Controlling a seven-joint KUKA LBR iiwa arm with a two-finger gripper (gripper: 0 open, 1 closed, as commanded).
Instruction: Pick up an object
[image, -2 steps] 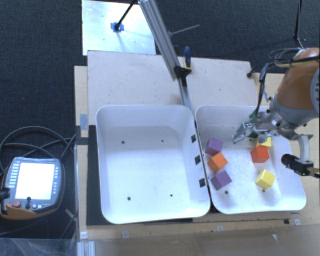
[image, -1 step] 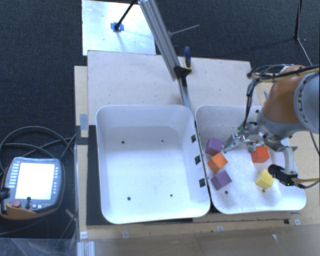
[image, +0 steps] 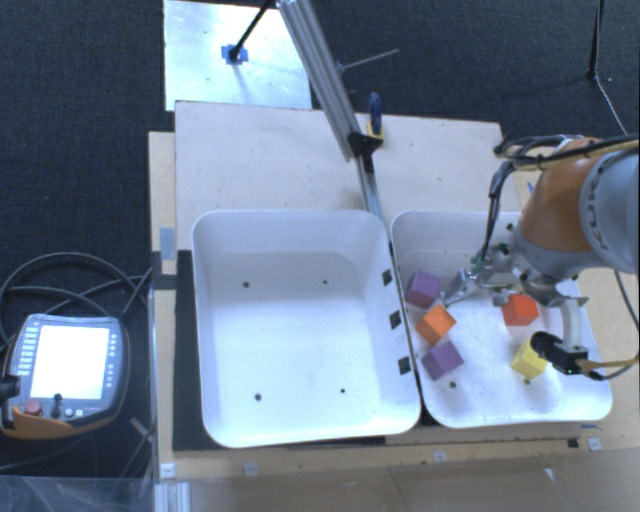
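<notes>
Five small coloured blocks lie in my right white bin (image: 600, 405); my gripper (image: 478, 278), grip state indiscernible, hovers near the upper purple block (image: 423, 288); next, descend squarely.

Both white bins (image: 300, 240) look like smooth, slightly glossy plastic; the worktop (image: 270, 160) is matt pale wood board.

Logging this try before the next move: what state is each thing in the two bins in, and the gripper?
Left bin: upright on bench.
Right bin: upright, holds five blocks.
Upper purple block: loose on floor.
Orange block: loose.
Lower purple block: loose.
Red block: loose, below wrist.
Yellow block: loose.
Gripper: low over right bin.
</notes>
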